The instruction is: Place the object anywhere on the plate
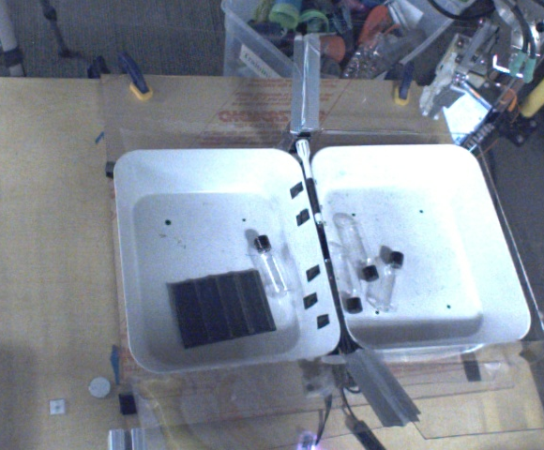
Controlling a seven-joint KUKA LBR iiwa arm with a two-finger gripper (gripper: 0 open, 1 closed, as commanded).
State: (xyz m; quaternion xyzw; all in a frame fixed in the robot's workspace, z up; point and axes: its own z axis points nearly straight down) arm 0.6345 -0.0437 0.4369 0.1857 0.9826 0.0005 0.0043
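Note:
A black ribbed rectangular plate (223, 307) lies at the front of the left bin (141, 181). Just right of its far corner lies a clear vial (270, 266) with a black cap, on the bin floor and apart from the plate. Several more clear vials with black caps (375, 275) lie in the left half of the right bin (460, 172). My gripper (438, 97) hangs beyond the right bin's far right corner, high above the bench and away from all the vials, with nothing visibly held.
A metal divider bar (305, 92) runs between the bins, with black tabs along the shared rim. A clear tub of colourful objects (328, 12) stands behind the bins. Small bits lie on the bench at the front left (98, 387).

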